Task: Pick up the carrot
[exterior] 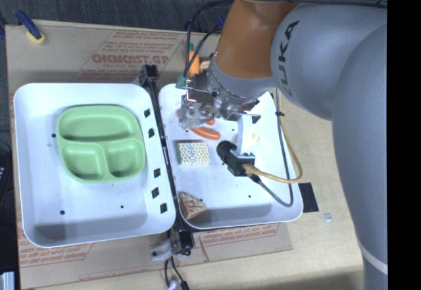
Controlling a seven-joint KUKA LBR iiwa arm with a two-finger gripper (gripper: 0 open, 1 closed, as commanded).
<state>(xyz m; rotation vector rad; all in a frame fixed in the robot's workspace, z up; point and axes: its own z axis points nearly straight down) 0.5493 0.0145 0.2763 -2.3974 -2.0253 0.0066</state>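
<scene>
End effector [195, 113], grip state unclear, hangs over one carrot [206, 131] lying roughly left-right, slightly tilted, in the right of two bins [276, 206].

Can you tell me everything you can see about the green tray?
The green tray is pale green and looks like smooth plastic, with rounded corners. It has three compartments: one long one across the far side and two smaller ones side by side on the near side. All three look bare. It lies flat, a little turned, on the floor of the left white bin, toward the far half. Only the bin floor touches it. The claw is off in the other bin, well apart from it.
</scene>
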